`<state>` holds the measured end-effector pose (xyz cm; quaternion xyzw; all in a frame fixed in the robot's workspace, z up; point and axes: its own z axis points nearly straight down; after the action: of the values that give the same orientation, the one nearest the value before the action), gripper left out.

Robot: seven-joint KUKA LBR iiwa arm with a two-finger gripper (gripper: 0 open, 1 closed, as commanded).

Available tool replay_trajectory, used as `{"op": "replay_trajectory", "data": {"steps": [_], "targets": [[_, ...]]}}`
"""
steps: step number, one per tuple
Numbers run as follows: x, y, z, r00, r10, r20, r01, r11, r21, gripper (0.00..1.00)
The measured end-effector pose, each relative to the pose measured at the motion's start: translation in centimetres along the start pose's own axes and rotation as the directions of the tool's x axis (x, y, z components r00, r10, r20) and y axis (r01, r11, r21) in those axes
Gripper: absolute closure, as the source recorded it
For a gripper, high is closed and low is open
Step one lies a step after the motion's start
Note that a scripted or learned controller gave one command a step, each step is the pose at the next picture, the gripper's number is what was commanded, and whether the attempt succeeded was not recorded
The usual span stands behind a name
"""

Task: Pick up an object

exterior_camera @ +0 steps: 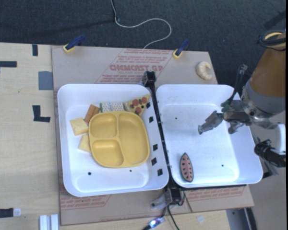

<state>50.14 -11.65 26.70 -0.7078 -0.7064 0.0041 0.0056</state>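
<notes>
End effector [207, 124] low, pointing left

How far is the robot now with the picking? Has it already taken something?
Nothing looks picked yet. The hand is over the right bin, with no object seen between its fingers. The only object in that bin, the watermelon slice toy, lies on the bin floor near the front edge, apart from the hand. The yellow divided plate and small toy foods are in the left bin. Reaching, grasping and lifting remain.

Food pieces [116, 106] half under tray [119, 139]

dark carpet [48, 13] beyond wooden bench [19, 143]
</notes>
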Motion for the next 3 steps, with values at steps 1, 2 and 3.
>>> {"op": "replay_trajectory", "data": {"steps": [1, 2, 3], "targets": [[0.0, 0.2, -0.6, 1.0, -0.003, 0.002, 0.004, 1.0, -0.012, 0.0], [-1.0, 0.3, 4.9, 1.0, -0.001, 0.001, 0.001, 1.0, -0.006, 0.0], [-0.9, 0.3, 11.3, 1.0, -0.002, 0.001, 0.002, 1.0, -0.006, 0.0]]}}
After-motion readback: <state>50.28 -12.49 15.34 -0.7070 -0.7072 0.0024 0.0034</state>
